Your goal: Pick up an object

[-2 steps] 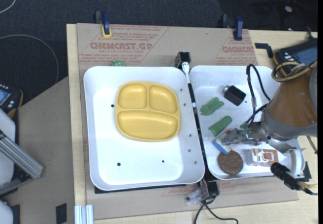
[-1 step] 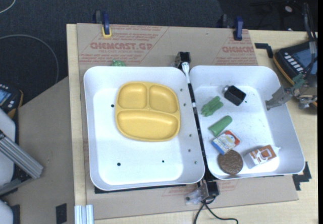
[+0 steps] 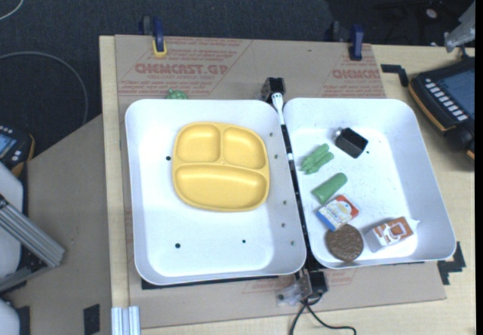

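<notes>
I see the tabletop [image 3: 113,175], pale wood, with a brown cardboard sheet [image 3: 226,62] on it printed with red lettering and held by two blue clamps [image 3: 157,33] at the far edge. Two shallow white bins sit side by side on the sheet, touching along the middle.

Left bin [image 3: 151,235]: one yellow divided plate [image 3: 221,166], three compartments, lying flat toward the far half of the bin. A few small dark dots on the bin floor around it.

Right bin [image 3: 407,175]: six small pick candidates, all clustered in its left and near part.
- Brown round disc [image 3: 346,242], near edge, flat.
- White and orange packet [image 3: 391,232], just beside the disc on its right.
- Blue and white packet with an orange patch [image 3: 336,211], just above the disc, close to touching it.
- Green cylinder [image 3: 330,187], tilted, just beyond that packet.
- Green ridged piece [image 3: 316,159], beyond the cylinder, near the bin's left wall.
- Black block [image 3: 351,142], furthest back, apart from the rest.

A small green item [image 3: 176,94] lies outside the left bin at its far corner, on the cardboard.

Gripper: I can't report its state from this view. Nothing is lifted; every object rests on a bin floor.
</notes>
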You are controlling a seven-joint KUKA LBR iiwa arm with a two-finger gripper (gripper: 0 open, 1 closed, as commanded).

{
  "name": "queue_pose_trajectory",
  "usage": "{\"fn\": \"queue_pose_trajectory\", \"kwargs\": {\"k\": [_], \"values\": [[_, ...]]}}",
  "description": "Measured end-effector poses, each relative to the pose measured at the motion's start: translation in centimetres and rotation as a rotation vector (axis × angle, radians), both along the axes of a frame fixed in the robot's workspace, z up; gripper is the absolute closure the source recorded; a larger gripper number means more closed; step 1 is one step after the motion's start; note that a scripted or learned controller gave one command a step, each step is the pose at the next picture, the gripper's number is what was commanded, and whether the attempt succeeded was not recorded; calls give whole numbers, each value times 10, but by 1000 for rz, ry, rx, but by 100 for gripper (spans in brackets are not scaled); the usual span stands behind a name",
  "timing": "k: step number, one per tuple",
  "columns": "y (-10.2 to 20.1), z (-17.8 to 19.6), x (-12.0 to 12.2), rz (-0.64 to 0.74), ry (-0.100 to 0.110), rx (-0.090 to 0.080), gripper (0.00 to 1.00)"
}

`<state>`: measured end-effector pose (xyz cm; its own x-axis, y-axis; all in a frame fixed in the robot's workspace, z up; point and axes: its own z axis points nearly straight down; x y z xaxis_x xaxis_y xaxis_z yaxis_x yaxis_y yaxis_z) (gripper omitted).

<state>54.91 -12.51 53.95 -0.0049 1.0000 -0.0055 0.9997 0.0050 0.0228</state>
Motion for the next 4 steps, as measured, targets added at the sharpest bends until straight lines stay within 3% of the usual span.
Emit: {"fn": "queue_pose_trajectory", "kwargs": {"k": [1, 2, 3, 4], "values": [[-1, 1, -1, -3, 15, 1, 100], [31, -127, -14, -2, 37, 9, 100], [79, -250, -45, -1, 39, 9, 100], [166, -362, -49, 3, 36, 9, 100]]}}
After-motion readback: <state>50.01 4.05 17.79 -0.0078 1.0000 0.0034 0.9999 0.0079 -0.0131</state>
